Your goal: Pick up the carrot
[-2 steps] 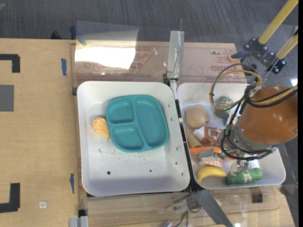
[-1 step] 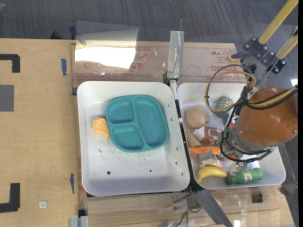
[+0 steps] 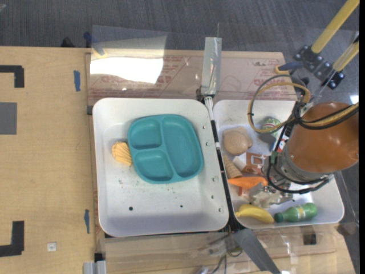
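I see the carrot [image 3: 246, 182] lying in the right bin [image 3: 336, 207], a smooth orange stick with a pointy end aimed at the wall between the bins. I will use the carrot as my marker for everything else.

The gripper [image 3: 267, 196] is just below and to the right of the carrot, very close to it. It is a shiny metal bit under the big round orange band of the arm [image 3: 319, 141]. I cannot tell if its jaws are apart or closed, because the arm and black cables hide them. I do not see the carrot between them.

Just below the carrot lies a curved yellow banana [image 3: 255, 213], smooth like plastic. To the right of the banana is a green bottle [image 3: 296, 212] on its side. Above the carrot is a ridged tan cone [image 3: 231, 165], and above that a round, pale brown lump that looks like a bread roll [image 3: 236, 141]. Further up and right is a small green and white ball [image 3: 270, 123].

Far left of the carrot, in the left bin [image 3: 114, 210], sits a teal plate [image 3: 165, 148] with three sections. A yellow ridged shell shape [image 3: 121, 152] touches its left edge.
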Controlling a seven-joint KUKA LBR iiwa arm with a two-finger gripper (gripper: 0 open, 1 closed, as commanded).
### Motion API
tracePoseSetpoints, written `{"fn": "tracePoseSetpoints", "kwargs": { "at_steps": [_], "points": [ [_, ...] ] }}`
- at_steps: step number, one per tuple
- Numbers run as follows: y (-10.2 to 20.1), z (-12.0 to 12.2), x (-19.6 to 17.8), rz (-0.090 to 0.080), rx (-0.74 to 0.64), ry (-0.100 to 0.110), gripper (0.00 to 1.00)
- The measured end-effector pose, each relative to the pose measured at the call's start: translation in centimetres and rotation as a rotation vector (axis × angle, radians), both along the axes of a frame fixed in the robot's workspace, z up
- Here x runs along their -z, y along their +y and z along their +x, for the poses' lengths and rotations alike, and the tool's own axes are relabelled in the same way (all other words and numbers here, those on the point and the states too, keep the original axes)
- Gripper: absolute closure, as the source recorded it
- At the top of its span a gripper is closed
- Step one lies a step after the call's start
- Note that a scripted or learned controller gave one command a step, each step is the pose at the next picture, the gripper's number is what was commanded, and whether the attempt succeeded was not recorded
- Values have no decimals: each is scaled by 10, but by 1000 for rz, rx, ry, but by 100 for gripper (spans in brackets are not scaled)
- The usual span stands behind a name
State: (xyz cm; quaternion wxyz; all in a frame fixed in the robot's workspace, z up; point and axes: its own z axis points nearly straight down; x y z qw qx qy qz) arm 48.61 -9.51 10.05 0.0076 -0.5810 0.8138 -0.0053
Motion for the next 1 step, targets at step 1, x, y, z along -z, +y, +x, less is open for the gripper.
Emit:
{"fn": "tracePoseSetpoints", "kwargs": {
  "at_steps": [1],
  "points": [
    [0, 0, 1, 0, 0, 2, 0]
  ]
}}
